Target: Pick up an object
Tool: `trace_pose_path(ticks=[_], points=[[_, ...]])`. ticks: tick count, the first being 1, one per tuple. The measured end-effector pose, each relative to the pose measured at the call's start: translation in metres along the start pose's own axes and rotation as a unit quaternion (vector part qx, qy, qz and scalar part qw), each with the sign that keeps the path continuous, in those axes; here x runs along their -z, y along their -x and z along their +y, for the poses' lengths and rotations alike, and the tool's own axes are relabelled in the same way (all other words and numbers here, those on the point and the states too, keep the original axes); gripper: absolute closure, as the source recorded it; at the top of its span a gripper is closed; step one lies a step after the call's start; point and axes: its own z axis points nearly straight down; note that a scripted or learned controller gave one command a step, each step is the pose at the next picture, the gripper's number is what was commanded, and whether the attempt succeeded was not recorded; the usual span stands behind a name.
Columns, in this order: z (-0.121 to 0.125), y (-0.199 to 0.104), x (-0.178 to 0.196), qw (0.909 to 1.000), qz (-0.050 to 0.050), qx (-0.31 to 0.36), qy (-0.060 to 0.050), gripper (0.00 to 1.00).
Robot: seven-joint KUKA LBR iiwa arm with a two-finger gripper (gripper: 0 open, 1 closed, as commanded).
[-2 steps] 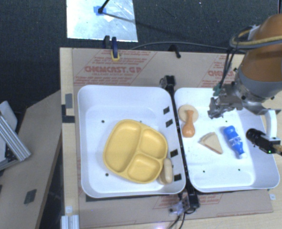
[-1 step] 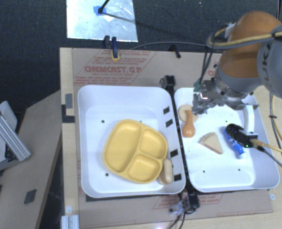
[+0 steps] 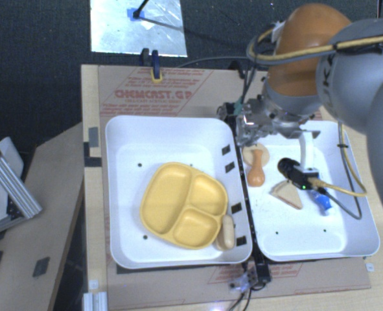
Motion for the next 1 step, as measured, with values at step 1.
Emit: trace_pose_path(ticks=[1], points=[[0.0324, -0.0371, -0.0065, 1.0, 0.0, -0.001, 0.001, 1.0]])
